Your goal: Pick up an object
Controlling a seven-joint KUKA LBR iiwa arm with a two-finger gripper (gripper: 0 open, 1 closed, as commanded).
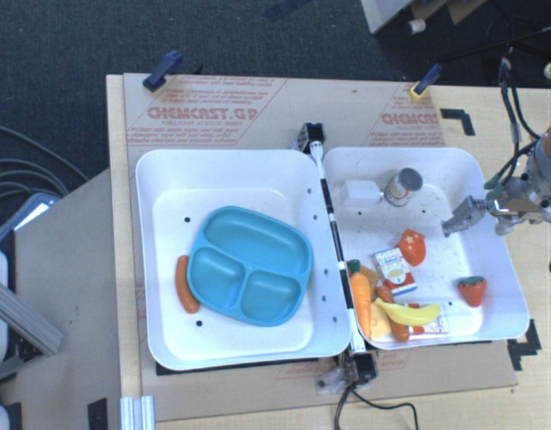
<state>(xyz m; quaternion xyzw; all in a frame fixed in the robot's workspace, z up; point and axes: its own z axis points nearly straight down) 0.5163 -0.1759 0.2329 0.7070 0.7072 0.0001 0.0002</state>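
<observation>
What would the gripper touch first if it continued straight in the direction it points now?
The gripper points left and a little down over the right bin. The first thing in that line looks like the red-orange toy, though its height above the bin is unclear.

You have two white bins (159, 240) of smooth, faintly glossy plastic, sitting on a desk (257, 106) topped with matt brown cardboard-like sheet printed in red. The blue tray (250, 265) looks like smooth moulded plastic with a soft sheen. The small can (403, 186) shows a dull metal top. The banana (408, 313), carrot (360, 296), strawberry (472, 290) and sausage (186, 285) all read as shiny toy plastic. The little carton (394, 270) looks like printed card. The gripper (460, 218) appears to be grey matt metal.
</observation>
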